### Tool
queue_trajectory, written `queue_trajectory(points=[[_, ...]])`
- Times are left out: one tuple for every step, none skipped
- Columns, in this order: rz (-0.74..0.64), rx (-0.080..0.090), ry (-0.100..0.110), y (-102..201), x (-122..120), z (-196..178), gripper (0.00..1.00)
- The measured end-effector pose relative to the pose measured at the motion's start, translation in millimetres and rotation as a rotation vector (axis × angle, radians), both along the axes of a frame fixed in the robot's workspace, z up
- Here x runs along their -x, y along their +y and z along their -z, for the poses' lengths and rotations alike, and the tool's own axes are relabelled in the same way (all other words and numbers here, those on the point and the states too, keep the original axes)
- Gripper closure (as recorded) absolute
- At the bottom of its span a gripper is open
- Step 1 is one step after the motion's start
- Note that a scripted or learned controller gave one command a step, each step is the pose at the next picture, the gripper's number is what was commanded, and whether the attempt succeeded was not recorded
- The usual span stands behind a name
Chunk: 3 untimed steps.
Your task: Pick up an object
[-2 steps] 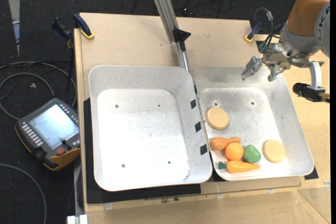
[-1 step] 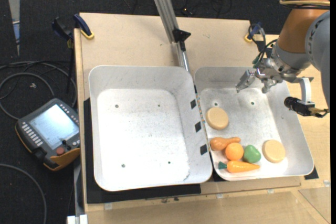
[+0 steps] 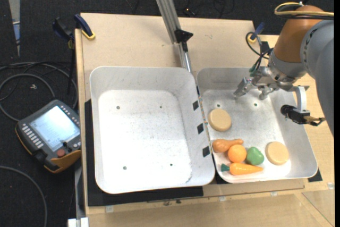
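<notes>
Five toy foods (image 3: 237,154) in rt bin – below pincer (image 3: 252,91), well apart, pincer spread, empty.

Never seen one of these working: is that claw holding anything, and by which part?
Nothing is held. The gripper hangs open above the right bin.

Toy food lying loose in the right-hand bin (image 3: 297,130), all below the gripper (image 3: 253,89).
Nearest it, a tan disc (image 3: 220,119) lies flat; farther off cluster an orange gourd (image 3: 226,144), orange ball (image 3: 237,153), green pepper (image 3: 255,156), carrot (image 3: 244,169); second disc (image 3: 277,152) beside them.
</notes>
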<state>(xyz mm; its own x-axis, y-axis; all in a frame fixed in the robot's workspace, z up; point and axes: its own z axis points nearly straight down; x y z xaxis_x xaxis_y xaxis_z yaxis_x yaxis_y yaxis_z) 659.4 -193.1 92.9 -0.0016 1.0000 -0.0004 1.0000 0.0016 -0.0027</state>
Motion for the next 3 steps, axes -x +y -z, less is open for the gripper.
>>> queue_trajectory(points=[[-0.001, 0.001, -0.004, 0, -1, -13, 1.0], [0.002, 0.001, -0.008, 5, 6, -65, 1.0], [-0.002, 0.001, -0.01, 13, 3, -113, 1.0]])
